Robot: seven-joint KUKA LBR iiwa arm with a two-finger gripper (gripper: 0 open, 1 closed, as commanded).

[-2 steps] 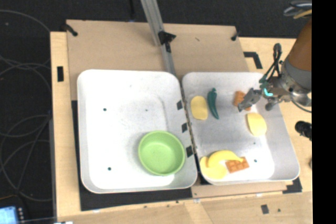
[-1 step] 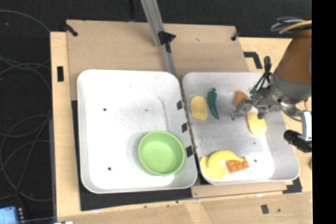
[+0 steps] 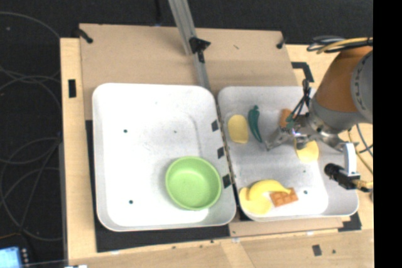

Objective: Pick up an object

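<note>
In the right bin [image 3: 264, 102] lie a pale yellow piece [image 3: 238, 128], a dark green curved piece [image 3: 254, 122], a small orange piece [image 3: 286, 115], and a yellow object [image 3: 259, 192] with an orange waffle-like piece [image 3: 284, 198] on it near the front. Another yellow piece [image 3: 308, 151] lies right under the arm's wrist. My gripper [image 3: 275, 140] hangs low over the bin's middle, its fingers pointing left, between the green piece and the yellow piece under the wrist. I see nothing between its fingers.
A green bowl [image 3: 193, 182] sits at the front right of the left bin [image 3: 138, 116]. A grey metal pole [image 3: 182, 16] slants from the top down to the seam between the bins. Cables hang at the arm's right side.
</note>
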